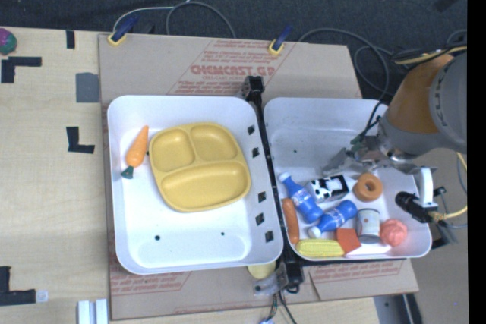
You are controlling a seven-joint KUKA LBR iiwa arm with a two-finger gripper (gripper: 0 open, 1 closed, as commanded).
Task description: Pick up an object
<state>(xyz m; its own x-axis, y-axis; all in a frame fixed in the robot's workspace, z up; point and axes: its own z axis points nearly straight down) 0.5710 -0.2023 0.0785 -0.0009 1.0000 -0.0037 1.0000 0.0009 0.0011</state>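
We see the arm reaching in over the right bin. Its fingers sit low near the bin's middle, just above a black-and-white toy; we cannot tell if they are spread or closed. Nearby lie a blue bottle, an orange ring, a grey can, a pink ball and a corn cob. The left bin holds a yellow divided plate with a carrot just beside it.

My right bin lies bare at its back half, while toys crowd its front, touching one another.
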